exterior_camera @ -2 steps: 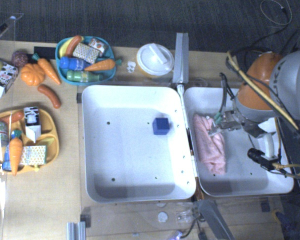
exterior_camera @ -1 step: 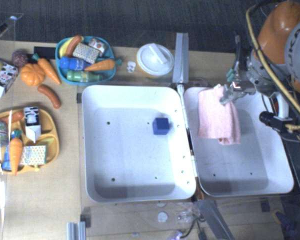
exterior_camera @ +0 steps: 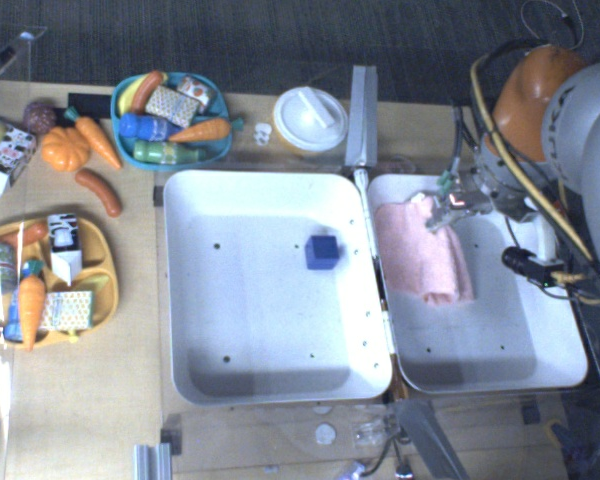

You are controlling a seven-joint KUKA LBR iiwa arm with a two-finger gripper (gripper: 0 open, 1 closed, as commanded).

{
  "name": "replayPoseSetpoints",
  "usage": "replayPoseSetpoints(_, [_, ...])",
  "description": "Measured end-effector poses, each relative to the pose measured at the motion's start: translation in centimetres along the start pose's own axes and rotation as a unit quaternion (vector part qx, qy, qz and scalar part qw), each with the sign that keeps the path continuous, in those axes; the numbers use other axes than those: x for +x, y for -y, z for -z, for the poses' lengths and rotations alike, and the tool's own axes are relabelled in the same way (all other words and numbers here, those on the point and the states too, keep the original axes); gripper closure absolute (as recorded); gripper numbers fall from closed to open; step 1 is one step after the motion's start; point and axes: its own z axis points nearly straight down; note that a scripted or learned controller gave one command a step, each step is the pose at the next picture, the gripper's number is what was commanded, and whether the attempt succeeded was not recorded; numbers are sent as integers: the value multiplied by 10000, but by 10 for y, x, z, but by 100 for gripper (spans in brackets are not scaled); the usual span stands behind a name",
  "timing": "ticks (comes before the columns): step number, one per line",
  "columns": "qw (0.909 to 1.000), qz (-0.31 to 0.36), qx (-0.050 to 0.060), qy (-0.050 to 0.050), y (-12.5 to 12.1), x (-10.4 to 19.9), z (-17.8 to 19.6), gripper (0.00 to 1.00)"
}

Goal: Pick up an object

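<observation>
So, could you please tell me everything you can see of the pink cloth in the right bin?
The pink cloth looks like soft towelling, folded or rolled into a thick oblong. It lies flat in the right bin, against the left wall, its long side running from the far end toward the middle. The hand is at its far right corner; whether they touch is unclear.

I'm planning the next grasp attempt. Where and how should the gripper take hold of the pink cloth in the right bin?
Probably from straight above, pinching the pink cloth across its thick rolled lower end, fingers spanning its narrow width. It lies flat and elongated along the right bin floor, so side approaches offer little edge.
</observation>
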Motion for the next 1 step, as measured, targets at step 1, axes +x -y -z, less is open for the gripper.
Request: replayPoseSetpoints(1, [9928,1200,-27,11,-31,-24,29,100])
